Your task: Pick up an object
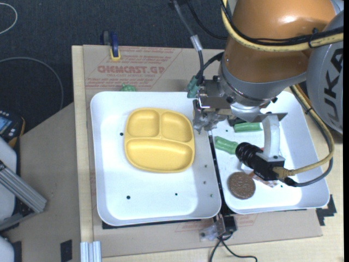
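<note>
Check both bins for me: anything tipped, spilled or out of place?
Nothing stands out. The yellow divided plate lies flat in the left bin; a green piece and a brown disc lie inside the right bin. No spill.

Blue clamp (113, 43) on board's (136, 64) far edge

A single fixed camera hangs above the worktop (136, 64) and looks down at a slant, close enough that the two white bins fill most of the picture. The left bin (109, 190) lies fully in sight; the arm (272, 31), reaching in from the right, looms large and covers part of the right bin (305, 195).
</note>
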{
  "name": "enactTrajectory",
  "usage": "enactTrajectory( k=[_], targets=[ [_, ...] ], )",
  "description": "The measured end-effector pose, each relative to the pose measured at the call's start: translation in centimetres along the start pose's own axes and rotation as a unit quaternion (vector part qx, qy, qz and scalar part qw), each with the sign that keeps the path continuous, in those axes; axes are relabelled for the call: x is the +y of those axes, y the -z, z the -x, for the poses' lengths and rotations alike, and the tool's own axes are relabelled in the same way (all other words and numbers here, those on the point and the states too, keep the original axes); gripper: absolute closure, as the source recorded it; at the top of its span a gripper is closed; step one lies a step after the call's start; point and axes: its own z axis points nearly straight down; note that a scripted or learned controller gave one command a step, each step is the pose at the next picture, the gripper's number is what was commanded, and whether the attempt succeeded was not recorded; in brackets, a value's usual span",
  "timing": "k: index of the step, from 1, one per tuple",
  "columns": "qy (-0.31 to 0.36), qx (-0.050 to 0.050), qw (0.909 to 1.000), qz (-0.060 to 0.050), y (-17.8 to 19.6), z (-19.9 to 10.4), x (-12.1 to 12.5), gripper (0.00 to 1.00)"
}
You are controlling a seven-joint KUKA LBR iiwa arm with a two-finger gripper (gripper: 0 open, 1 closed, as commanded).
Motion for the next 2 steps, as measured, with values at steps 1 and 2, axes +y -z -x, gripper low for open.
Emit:
enactTrajectory(
  k=[1,2],
  targets=[
    [-0.004,-0.002,1.0000,0.000,0.9,0.5,0.1,1.00],
    [-0.003,-0.002,1.0000,0.001,1.9,0.4,0.1,1.00]
  ],
)
